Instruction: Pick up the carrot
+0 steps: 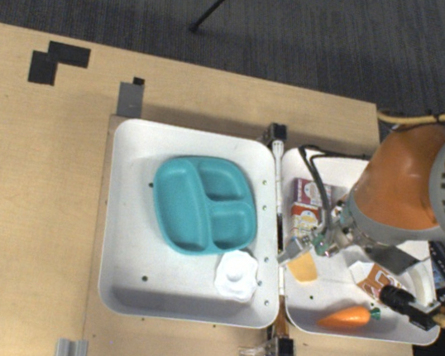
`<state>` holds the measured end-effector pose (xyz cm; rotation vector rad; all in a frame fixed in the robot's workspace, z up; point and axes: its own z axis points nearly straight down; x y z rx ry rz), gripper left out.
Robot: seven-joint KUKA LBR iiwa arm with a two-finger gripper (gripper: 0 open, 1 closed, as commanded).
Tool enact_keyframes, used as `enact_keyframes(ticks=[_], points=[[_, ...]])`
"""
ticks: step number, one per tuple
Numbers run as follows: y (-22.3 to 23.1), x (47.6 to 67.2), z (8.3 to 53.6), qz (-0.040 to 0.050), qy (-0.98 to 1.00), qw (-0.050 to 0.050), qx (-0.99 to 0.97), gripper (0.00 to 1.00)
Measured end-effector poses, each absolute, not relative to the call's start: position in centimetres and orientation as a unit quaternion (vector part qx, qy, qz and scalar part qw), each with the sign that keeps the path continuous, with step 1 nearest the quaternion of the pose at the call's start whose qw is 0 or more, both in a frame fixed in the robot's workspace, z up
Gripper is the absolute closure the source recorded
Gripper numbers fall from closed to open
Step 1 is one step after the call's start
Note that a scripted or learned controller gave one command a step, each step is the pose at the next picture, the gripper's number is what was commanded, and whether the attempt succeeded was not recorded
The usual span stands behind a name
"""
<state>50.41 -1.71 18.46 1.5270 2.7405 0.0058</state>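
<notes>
Dark grey carpet runs along the top, and below it sits my wooden tabletop (25, 209) with two white bins side by side. I see the left bin (118, 282) holding a teal divided tray (202, 203), and a small white cup-like thing (236, 274) rests near that bin's lower right corner.

My arm (410, 182) comes in over the right bin (301, 315). Its big orange and grey body covers most of that bin, so I can see just part of what lies in there. The gripper (326, 240) is down near the left side of the right bin. I cannot tell if it is apart or together, because the wrist hides it and the parts there are small and dark.

The carrot (347, 317) lies flat near the bottom wall of the right bin, orange with a bit of green at its right end. It is near the gripper but not touching it, and nothing is holding it. A yellow wedge that looks like cheese (305, 267) sits between the gripper and the carrot. A red and white carton (304, 201) lies higher up, and a brown packet (378, 281) peeks out by the arm.

I think the pick has not happened yet. I guess the gripper must go down and to the right, past the yellow wedge, to get over the carrot.
</notes>
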Motion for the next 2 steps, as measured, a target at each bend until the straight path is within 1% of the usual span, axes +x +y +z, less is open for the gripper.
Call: enact_keyframes(ticks=[1,2], points=[[-6.9,50.1,18.5,0.0005,0.863,0.003,0.505,0.0],[-2.9,50.9,18.5,0.0021,0.773,0.002,0.634,0.0]])
